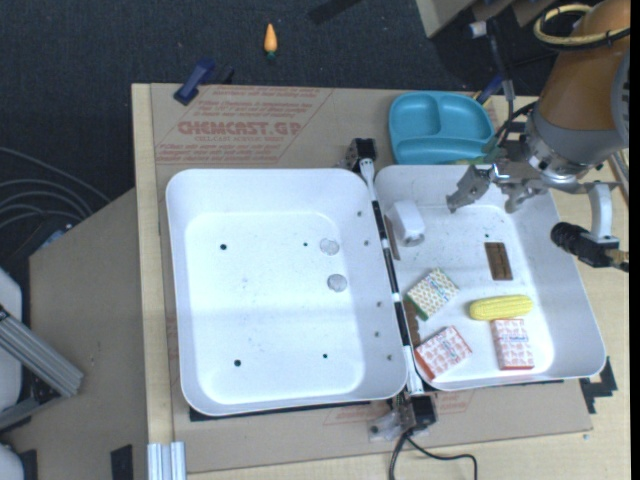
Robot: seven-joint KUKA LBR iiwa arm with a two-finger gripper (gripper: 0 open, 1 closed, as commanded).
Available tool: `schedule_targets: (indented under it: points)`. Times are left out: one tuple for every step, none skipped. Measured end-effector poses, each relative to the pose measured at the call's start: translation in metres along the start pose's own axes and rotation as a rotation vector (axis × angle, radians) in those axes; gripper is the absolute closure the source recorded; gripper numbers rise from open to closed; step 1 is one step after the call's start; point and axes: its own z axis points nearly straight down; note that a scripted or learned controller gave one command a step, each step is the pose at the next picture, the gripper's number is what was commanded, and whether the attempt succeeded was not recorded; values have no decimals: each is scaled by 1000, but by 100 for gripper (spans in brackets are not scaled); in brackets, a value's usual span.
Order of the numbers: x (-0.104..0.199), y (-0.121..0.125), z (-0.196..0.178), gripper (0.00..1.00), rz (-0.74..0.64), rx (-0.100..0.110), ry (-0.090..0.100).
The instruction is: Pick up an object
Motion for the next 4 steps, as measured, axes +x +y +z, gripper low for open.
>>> schedule_targets:
  points:
    - [-39,-14,39,0,0,1,0]
    - [-99,13,47,0,0,-2,-2]
    - [-100,8,124,0,-5,2,11]
    - [-103,9,113,100,-4,0,4]
